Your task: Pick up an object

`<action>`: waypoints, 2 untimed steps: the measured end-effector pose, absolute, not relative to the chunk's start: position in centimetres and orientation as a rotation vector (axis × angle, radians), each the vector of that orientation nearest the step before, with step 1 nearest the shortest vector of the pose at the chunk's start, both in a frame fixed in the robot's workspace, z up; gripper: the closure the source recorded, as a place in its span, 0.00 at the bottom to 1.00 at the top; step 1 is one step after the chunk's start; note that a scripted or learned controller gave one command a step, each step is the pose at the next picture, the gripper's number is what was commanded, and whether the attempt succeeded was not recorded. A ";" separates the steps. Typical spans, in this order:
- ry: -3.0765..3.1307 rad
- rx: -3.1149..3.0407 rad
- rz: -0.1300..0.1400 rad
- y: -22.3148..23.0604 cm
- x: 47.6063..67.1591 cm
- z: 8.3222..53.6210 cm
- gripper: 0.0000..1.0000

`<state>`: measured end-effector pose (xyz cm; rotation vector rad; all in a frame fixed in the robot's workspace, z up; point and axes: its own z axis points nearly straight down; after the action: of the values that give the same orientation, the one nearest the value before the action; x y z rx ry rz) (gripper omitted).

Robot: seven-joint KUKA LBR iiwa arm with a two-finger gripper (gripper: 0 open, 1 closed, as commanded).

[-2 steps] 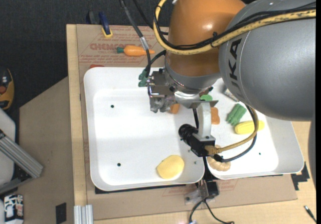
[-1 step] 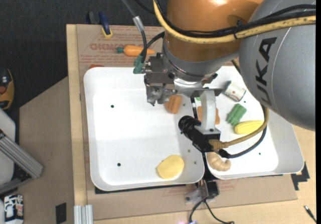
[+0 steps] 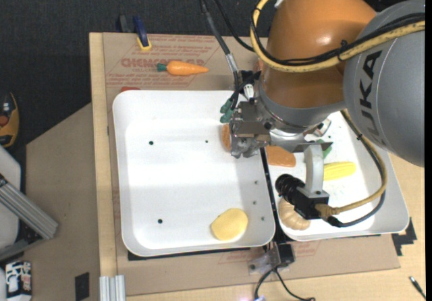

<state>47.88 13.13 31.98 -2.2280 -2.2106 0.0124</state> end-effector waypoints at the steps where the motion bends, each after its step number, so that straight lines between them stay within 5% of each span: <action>1: -2.221 -2.226 -0.006 10.9 48.0 35.9 1.00; 2: -2.213 -2.225 0.010 6.4 47.9 30.6 1.00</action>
<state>47.87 6.43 30.65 -2.2253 -2.2128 0.0099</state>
